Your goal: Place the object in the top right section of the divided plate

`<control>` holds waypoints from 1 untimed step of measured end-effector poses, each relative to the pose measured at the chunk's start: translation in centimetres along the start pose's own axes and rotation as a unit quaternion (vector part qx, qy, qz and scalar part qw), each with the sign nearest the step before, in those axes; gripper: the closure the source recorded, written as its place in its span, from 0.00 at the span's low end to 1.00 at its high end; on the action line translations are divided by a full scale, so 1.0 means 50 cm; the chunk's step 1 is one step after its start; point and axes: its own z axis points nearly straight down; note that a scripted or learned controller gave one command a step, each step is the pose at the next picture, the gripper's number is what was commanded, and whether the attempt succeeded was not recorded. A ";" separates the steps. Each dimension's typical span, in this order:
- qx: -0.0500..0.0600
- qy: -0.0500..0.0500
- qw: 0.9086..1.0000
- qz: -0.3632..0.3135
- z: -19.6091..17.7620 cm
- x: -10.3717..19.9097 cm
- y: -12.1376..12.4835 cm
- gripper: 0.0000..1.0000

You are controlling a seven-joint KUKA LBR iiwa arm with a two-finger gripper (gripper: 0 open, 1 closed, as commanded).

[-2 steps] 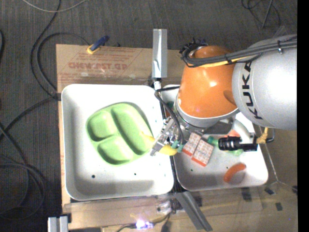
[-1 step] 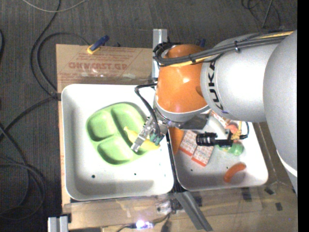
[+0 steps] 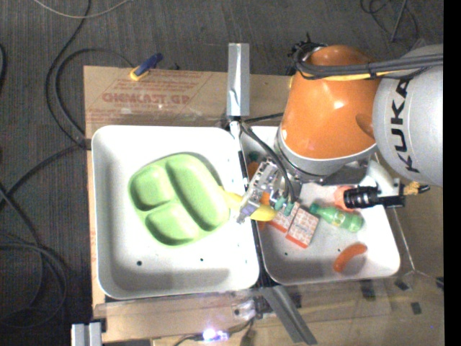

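The arm (image 3: 338,114) comes in from the right, its big orange band hanging over the right bin (image 3: 382,265), and its gripper (image 3: 253,202) sits low over the divider where the two white bins meet. A yellow object (image 3: 234,199), banana-like, lies right at the gripper's tip, poking leftward over the rim toward the left bin (image 3: 115,265); it looks pinched between the fingers, though the metal parts crowd that spot and the contact itself is hard to make out. The green divided plate (image 3: 180,197) rests in the left bin, turned at a slant, with its three sections bare. The yellow object's left end is just beside the plate's right edge, nearly touching it, but not inside any section. In the right bin, just under the gripper, lies a red and white box (image 3: 302,227) with a smaller teal-marked packet (image 3: 282,211) against it. Beside them a green bottle (image 3: 340,217) lies on its side, and an orange piece (image 3: 350,256) sits near the front corner. Behind the bins a brown board (image 3: 158,96) carries a small blue and yellow item (image 3: 145,65).
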 end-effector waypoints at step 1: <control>0.000 0.001 1.000 0.022 0.094 -0.101 0.208 1.00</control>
